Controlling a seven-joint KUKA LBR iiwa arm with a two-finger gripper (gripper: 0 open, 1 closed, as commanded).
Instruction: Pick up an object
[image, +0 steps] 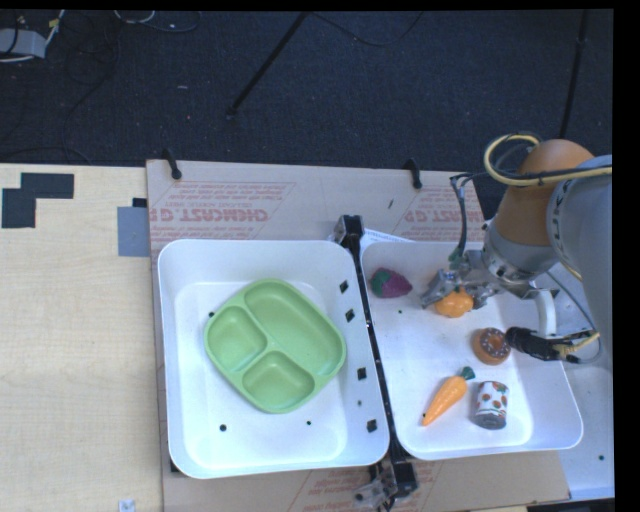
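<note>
My gripper (458, 288) is low in the upper middle of the right bin (560, 420), directly over a small orange fruit (455, 305) and touching or nearly touching it. A purple-red toy with a green top (392, 284) lies to its left near the bin's divider. A brown round donut-like piece (491, 345) sits just below and right of the gripper. Toward the bin's front lie a toy carrot (445, 398) and a small tin can (490, 404) side by side.
The left bin (185, 300) holds a green divided plate (274, 343). A black divider (365, 340) runs between the bins. The arm's grey body with its orange band (545, 200) and black cables (540, 345) overhangs the right bin's right side.
</note>
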